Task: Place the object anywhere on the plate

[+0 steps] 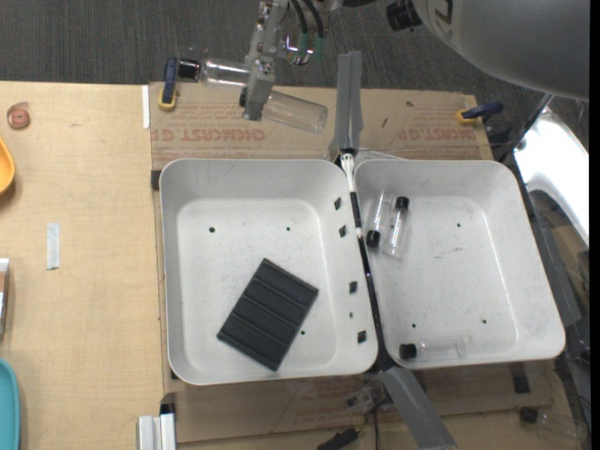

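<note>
Above the table's far edge, the tool grips a clear vial; the dark plate lies directly toward the camera.

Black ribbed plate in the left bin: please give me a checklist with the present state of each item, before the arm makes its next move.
1. Black ribbed plate lies flat in the left bin, with its top bare: ok.
2. Pincer is above the plate: not ok, it hangs over the cardboard behind the bins.
3. Clear capped vial beside the pincer is truly gripped: cannot tell.
4. An object is on the plate: not ok. Two vials lie near the right bin's left wall and one vial lies at its front wall.
5. Way from the pincer down to the plate looks free: ok, probably.
</note>
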You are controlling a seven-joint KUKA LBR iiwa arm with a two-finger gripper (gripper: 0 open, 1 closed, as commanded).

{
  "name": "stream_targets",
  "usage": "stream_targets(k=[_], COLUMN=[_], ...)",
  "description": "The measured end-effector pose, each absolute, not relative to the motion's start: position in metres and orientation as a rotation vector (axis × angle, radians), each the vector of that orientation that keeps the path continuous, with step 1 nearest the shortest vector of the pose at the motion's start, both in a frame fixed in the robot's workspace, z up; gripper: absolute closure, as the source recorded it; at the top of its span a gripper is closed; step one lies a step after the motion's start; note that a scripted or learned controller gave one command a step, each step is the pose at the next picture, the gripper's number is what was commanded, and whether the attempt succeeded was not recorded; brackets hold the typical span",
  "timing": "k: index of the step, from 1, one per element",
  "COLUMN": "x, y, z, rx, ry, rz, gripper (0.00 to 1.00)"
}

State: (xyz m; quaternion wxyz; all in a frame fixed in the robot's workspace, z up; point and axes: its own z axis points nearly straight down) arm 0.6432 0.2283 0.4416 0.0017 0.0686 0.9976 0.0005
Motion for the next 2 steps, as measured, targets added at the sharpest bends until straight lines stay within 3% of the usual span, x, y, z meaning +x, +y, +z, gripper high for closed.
stream_targets(k=[2], x=[0.6461], y=[0.2266], z=[0.4582], rx=[0.223], ry=[3.126], rz=[0.003], gripper=[1.00])
